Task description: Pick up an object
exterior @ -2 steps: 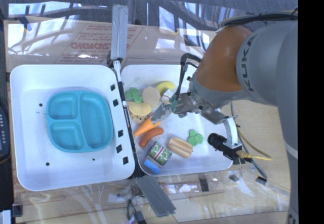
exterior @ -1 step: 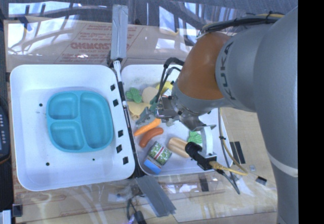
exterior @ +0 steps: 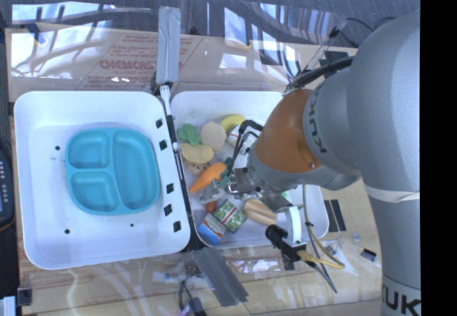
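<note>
The left bin (exterior: 43,165) holds a teal divided plate (exterior: 112,170), lying flat with three compartments; nothing in it bears on the coming grasp. Across the divider, the right bin (exterior: 214,104) carries a loose cluster of toy foods: a green leafy piece (exterior: 189,134) at the cluster's ten o'clock, a pale round piece (exterior: 213,135) beside it, a yellow piece (exterior: 233,123) toward twelve o'clock, a tan flat piece (exterior: 197,154) below those, and a small printed carton (exterior: 230,215) with a blue-capped can (exterior: 210,230) at six to seven o'clock.

The likeliest target is the toy carrot (exterior: 208,177), near the middle of the cluster. Its long axis runs from about eight o'clock up to two o'clock, with the green-tipped upper end toward the arm. The end effector (exterior: 237,180) sits at the carrot's three o'clock, just beside or touching that upper end. Dark wrist hardware and the orange band (exterior: 285,143) crowd the spot, so I cannot tell how the end effector is set, nor whether anything is caught in it. Judging from this, a grasp would best close across the carrot's narrow width, perpendicular to that diagonal.
</note>
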